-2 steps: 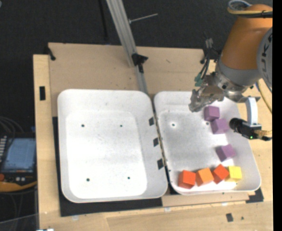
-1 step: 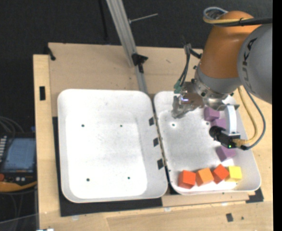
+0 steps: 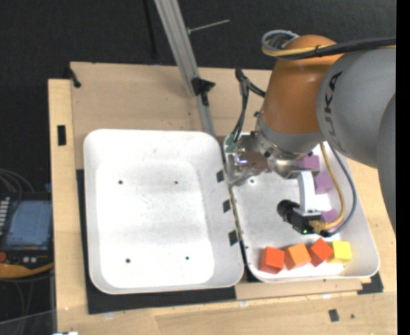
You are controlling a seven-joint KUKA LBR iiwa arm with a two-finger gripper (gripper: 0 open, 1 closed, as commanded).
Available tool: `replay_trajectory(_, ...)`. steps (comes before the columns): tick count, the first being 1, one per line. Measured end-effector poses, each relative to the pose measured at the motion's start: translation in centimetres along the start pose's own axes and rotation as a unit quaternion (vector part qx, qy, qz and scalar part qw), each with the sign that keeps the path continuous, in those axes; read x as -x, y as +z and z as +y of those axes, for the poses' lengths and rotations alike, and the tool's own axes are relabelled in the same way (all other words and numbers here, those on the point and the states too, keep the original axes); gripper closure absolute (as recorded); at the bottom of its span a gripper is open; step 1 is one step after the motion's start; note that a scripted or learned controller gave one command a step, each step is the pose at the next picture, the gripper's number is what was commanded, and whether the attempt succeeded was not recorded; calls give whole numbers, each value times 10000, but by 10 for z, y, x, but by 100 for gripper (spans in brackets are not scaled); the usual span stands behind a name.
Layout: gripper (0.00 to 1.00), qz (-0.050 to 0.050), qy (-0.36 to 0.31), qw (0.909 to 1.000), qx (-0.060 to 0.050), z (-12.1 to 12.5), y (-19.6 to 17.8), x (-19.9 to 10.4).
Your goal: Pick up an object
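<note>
Blocks (image 3: pixel 299 255): we are seeing four lining right bin's (image 3: pixel 262 211) near wall.
Gripper (image 3: pixel 245 165): hovering at its left wall; opening, cannot tell.
Bench (image 3: pixel 142 96): wood.

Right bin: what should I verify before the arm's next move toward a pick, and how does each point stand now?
1. Things to pick present: ok; left orange block, middle orange block, red block and yellow block sit in a row by the right bin's near wall.
2. Row free from above: ok.
3. Gaps between those blocks: not ok, they look packed side by side.
4. Gripper above a target: not ok; it hangs at the bin's far left corner.
5. Purple pieces beside the arm: cannot tell, partly hidden.
</note>
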State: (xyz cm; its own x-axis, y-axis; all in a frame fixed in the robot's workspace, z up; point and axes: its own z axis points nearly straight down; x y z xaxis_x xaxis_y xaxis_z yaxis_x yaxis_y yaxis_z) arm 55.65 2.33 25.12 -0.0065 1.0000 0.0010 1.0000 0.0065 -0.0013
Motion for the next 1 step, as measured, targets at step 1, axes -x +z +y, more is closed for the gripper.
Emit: replay_trajectory(1, 100, 0, -2, 10000, -1, -20, 15, -47)
